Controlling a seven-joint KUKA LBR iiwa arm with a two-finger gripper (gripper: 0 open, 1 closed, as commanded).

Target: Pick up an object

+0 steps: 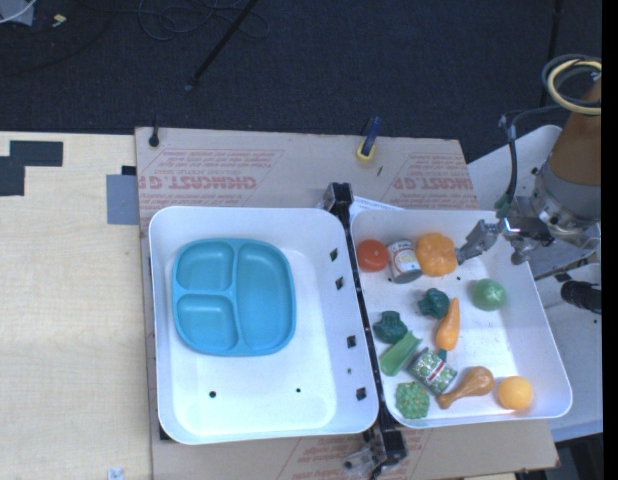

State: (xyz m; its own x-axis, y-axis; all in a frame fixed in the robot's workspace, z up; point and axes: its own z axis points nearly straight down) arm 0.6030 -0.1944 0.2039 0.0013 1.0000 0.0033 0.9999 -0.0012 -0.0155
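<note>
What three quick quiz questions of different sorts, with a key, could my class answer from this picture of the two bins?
1. True or false: the blue divided plate lies in the right bin.
2. Which thing lies nearest the gripper? A) carrot B) green ball C) small can
3. Fill in: the bin beside the left bin holds toy ____.

Key: 1 false, it lies in the left bin. 2 B. 3 food.

Glossy blue plastic tray (234,297) in a smooth white bin (251,408) on matt cardboard (244,173).
</note>
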